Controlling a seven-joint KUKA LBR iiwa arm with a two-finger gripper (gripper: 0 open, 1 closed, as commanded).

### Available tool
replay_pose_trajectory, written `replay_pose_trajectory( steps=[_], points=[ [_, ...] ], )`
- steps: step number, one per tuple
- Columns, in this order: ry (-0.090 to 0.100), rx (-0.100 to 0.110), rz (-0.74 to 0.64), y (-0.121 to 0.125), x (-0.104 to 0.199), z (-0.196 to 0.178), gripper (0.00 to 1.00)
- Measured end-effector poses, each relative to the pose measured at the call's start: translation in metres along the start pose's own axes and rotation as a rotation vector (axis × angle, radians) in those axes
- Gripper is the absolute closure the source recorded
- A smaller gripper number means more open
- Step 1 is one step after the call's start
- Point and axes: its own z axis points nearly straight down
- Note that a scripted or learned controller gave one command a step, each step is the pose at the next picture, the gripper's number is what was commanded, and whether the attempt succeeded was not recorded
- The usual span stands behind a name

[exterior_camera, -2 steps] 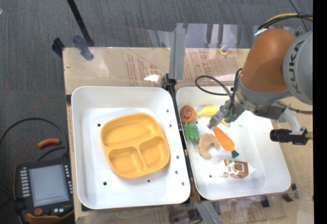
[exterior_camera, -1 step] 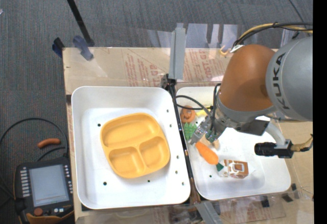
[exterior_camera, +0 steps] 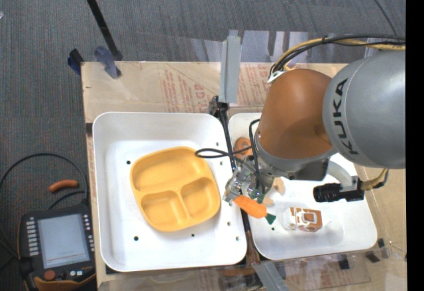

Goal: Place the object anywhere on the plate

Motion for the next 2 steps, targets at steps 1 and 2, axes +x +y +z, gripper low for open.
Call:
replay_pose_trajectory(
  steps=[1,2],
  points=[
    [-0.001,0.000,0.008,0.0693,-0.0083,0.0006,1.00],
    [-0.001,0.000,0.009,0.0692,-0.0085,0.0005,0.00]
  ],
)
